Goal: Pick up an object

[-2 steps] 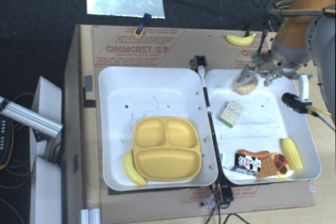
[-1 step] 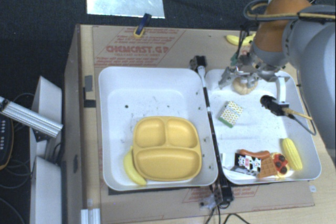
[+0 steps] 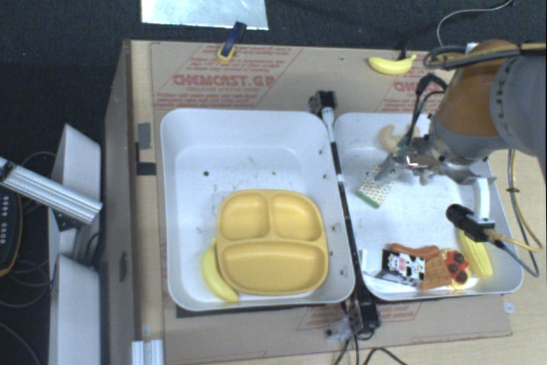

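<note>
You have two white bins side by side on the desk [image 3: 256, 81]. The left bin [image 3: 197, 150] carries two things: one yellow divided plate [image 3: 273, 239] with three compartments, toward the bin's near edge, and one yellow banana [image 3: 214, 276] against the plate's left side, by the near left corner.

The right bin [image 3: 410, 218] carries four loose things. One small green-and-white checked piece [image 3: 372, 191] lies near its left edge. One pale curved piece [image 3: 389, 135] lies near the far edge. One flat printed toy [image 3: 420, 264] lies along the near edge, and one long yellow piece [image 3: 475, 256] lies just beside it, at the near right corner.

A second banana [image 3: 391, 62] lies on the desk beyond the right bin's far edge.

The tool [image 3: 386, 172] sits low in the right bin, its tip just beside the checked piece. You cannot tell whether it is wide or narrow, or whether it touches the piece.
</note>
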### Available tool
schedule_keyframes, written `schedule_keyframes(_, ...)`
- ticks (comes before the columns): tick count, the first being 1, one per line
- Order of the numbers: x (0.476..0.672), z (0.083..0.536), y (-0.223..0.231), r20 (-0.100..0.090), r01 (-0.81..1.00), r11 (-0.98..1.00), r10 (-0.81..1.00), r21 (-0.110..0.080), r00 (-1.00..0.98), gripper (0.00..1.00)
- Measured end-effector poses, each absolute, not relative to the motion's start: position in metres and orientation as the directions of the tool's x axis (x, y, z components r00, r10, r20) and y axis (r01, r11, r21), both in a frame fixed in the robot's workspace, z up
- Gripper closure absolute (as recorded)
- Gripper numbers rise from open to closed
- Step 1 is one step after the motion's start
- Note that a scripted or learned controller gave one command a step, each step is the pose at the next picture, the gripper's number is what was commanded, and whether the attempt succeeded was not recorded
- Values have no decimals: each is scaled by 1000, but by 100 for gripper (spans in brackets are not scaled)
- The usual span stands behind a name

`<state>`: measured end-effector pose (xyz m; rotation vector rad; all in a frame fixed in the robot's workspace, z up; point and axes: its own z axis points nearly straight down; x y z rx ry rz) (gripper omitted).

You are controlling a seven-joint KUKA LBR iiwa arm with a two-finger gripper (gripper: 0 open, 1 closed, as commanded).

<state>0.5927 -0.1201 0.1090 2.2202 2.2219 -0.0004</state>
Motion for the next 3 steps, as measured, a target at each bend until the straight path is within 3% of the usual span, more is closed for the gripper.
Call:
schedule_keyframes(1,594,120,-120,0,1000,2,1000,3,-2,100)
schedule_keyframes(3,596,141,-119,1,1000,5,1000,8,-5,100)
